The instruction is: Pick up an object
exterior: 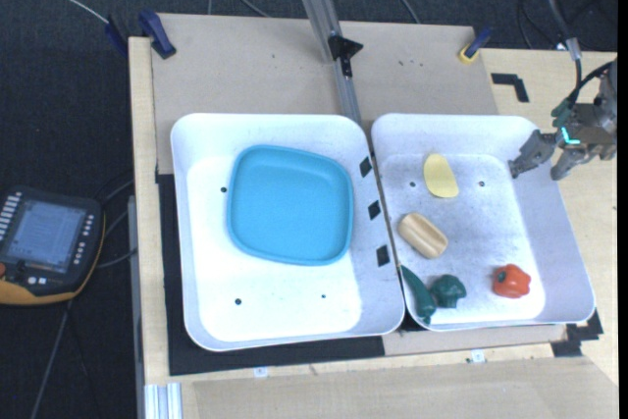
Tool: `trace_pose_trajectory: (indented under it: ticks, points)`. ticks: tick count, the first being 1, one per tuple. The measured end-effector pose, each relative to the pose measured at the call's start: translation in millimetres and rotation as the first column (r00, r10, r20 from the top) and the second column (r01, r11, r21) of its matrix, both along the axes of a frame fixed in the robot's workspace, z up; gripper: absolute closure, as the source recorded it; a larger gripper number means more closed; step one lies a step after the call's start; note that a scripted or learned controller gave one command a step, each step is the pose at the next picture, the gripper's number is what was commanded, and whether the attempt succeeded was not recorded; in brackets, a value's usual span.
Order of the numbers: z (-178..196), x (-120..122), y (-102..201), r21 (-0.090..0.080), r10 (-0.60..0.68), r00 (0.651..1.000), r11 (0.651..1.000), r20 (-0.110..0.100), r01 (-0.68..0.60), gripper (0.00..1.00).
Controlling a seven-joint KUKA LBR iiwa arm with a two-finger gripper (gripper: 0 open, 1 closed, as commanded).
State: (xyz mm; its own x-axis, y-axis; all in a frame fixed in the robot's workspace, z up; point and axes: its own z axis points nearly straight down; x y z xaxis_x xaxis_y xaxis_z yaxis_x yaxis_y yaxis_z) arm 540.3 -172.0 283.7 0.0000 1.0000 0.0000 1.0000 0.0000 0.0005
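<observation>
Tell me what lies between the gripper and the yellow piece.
Bare white bin floor, by the camera view. The gripper sits at the right bin's upper right corner; the yellow piece lies to its left.

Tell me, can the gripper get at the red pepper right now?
Probably yes. The gripper hovers at the right bin's upper right edge, and the red pepper lies apart from the other items, with nothing over it.

No readable text, label, brand or number is being shown; the lit screen of the pendant (44,235) is too blurred to be read.
</observation>
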Motion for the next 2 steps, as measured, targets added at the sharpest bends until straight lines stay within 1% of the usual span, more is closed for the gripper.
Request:
trace_pose_trajectory:
  ticks: [1,2]
  points:
    - [0,0,0,0.0,0.0,1.0,1.0,0.0,0.0,0.0]
    - [-50,-10,2,0.001,0.0,1.0,1.0,-0.004,0.0,0.0]
